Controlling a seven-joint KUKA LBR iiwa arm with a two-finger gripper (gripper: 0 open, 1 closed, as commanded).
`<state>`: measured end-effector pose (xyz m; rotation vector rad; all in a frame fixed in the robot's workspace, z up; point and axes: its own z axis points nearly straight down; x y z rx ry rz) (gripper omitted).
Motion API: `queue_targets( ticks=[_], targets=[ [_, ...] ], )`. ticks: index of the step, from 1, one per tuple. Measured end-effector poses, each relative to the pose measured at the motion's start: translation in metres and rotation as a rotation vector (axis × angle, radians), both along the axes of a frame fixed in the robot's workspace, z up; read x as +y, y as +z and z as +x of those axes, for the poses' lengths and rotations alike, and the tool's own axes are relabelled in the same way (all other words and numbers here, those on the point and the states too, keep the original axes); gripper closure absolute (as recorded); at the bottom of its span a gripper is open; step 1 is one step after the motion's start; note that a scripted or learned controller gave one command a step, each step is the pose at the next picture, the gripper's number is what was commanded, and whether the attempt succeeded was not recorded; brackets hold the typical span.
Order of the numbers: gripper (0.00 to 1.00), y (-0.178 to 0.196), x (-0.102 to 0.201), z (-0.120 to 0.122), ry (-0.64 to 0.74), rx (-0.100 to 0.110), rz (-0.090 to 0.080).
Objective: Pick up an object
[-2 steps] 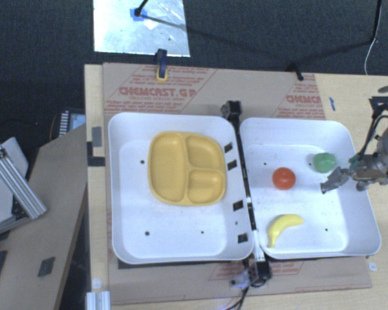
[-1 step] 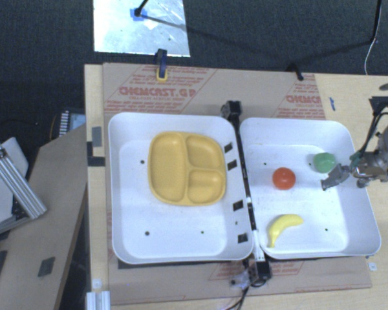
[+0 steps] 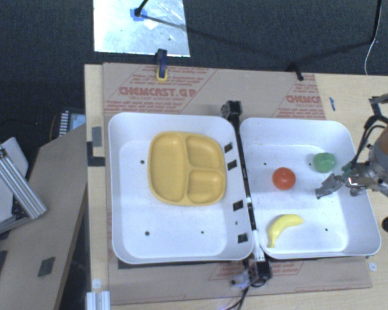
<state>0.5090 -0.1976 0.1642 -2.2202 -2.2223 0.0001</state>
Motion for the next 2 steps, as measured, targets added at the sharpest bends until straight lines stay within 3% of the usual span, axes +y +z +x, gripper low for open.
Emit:
queue_targets(
  ticks=[1, 2],
  targets=[
    [0.0, -0.057, -0.009, -0.001, 0.0, 0.001, 0.0],
    [0.0, -0.08, -0.008, 0.0, -0.001, -0.001, 0.0]
  ],
)
